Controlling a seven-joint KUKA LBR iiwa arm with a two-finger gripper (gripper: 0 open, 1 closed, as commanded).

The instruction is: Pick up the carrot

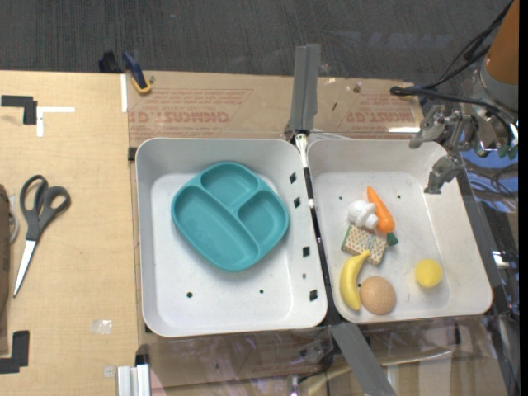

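The orange carrot (379, 209) lies in the right bin (470, 254), near its middle, slanting down to the right with its green end by a waffle-patterned cracker (365, 243). A white mushroom-like piece (360, 214) touches its left side. My gripper (430, 157) hangs over the bin's far right corner, above and to the right of the carrot and well apart from it. Its fingers are open with nothing between them.
A banana (353, 280), a tan egg-like ball (378, 295) and a yellow lemon (428, 274) lie in the right bin's near half. A teal divided plate (229, 214) sits in the left bin (153, 246). Scissors (35, 221) rest on the bench at far left.
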